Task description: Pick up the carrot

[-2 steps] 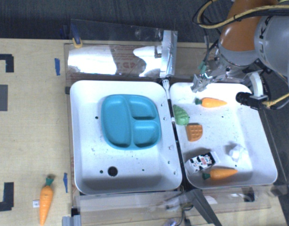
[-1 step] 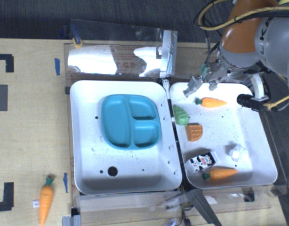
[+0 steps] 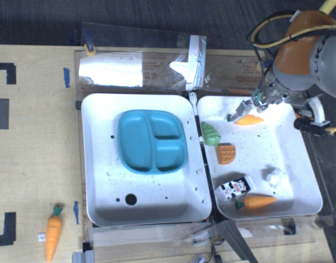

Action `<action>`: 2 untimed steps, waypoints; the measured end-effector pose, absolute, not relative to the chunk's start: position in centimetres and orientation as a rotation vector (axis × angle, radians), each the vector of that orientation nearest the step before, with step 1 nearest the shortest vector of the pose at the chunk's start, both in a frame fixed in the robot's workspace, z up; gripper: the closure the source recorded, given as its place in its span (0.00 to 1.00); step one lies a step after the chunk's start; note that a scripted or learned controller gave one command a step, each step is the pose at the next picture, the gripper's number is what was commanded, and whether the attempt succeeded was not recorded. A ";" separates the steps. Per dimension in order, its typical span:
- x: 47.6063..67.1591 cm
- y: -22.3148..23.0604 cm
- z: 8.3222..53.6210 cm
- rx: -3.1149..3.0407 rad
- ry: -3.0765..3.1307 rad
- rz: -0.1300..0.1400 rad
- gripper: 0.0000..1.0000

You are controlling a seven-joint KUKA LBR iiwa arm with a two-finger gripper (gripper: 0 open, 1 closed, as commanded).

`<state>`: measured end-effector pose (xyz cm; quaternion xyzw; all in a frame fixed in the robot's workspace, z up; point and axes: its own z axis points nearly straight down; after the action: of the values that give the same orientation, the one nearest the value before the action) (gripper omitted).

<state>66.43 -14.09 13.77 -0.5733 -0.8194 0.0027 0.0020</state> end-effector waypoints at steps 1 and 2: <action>66.3 -16.8 8.5 -1.532 -2.724 0.011 0.00; 66.6 -16.7 9.6 -1.531 -2.738 0.006 1.00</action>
<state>66.57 -16.70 9.61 -0.4881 -0.8728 0.0019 0.0025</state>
